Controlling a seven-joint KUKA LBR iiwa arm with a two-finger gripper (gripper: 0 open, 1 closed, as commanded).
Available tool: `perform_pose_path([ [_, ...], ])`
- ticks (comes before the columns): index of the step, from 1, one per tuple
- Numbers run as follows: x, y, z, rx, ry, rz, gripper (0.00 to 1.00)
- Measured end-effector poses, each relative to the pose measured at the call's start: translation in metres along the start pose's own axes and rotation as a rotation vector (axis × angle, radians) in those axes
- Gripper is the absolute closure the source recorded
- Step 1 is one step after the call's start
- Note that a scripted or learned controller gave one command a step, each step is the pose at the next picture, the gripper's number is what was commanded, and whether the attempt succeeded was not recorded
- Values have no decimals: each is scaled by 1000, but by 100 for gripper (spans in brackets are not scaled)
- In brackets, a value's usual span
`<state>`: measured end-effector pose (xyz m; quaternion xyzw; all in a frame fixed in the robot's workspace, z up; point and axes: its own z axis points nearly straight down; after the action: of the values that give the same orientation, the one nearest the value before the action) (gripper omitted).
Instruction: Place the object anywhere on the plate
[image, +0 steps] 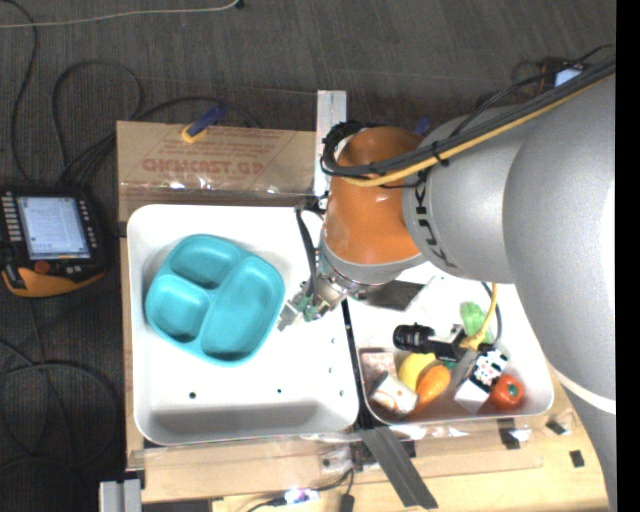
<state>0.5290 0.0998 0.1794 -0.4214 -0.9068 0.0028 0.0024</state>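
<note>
Plate (215, 297): teal, three compartments, nothing on it. Sits in the upper-left part of the left bin (240, 415), tilted a little against the bin's edges.

Gripper (303, 308): over the left bin, just beside the plate's right rim, near the wall shared by the two bins. Open or closed: cannot tell, the tip is small and blurred. Cannot tell if it holds anything.

Arm (370, 215): the orange band is directly above the gripper, and the grey body fills the upper right.

Right bin (450, 415): loose items are bunched along its lower side. A yellow fruit (412, 370) touches an orange carrot (433, 383). A red tomato (507, 391) is at the right end, a green item (471, 317) higher up.

Off the bench, left: a handheld screen unit (50, 235) on the floor. Cardboard sheet (215, 160) behind the left bin.
</note>
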Motion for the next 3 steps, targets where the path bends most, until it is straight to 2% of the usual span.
perform_pose_path([
  [1, -21, 97, 34, 0, -1, -105, 100],
  [2, -6, 29, 48, 2, 0, -73, 100],
  [3, -6, 29, 48, 1, 0, -73, 0],
])
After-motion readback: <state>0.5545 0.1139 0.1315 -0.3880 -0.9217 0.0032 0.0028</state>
